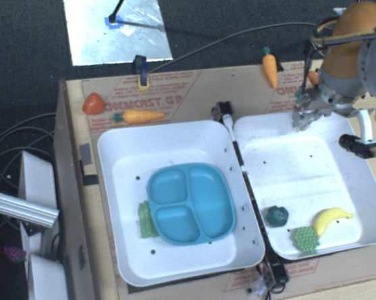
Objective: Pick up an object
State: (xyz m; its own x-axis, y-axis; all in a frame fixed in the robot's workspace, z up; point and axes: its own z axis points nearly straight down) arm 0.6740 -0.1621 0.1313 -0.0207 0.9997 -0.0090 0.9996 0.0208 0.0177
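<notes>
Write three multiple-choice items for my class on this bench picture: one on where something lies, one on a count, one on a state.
1. Where does the blue divided plate lie?
A. in the left bin
B. in the right bin
C. on the cardboard behind the bins

2. How many toy foods lie in the right bin?
A. one
B. three
C. five

3. Where is the gripper?
A. over the right bin's far edge, apart from the toys
C. resting on the blue plate
B. closed round the banana

Key: 1 A, the plate sits in the left bin beside a green piece. 2 B, a banana, a green bunch and a dark green piece lie there. 3 A, the toys lie at the near end, the gripper at the far edge.
</notes>
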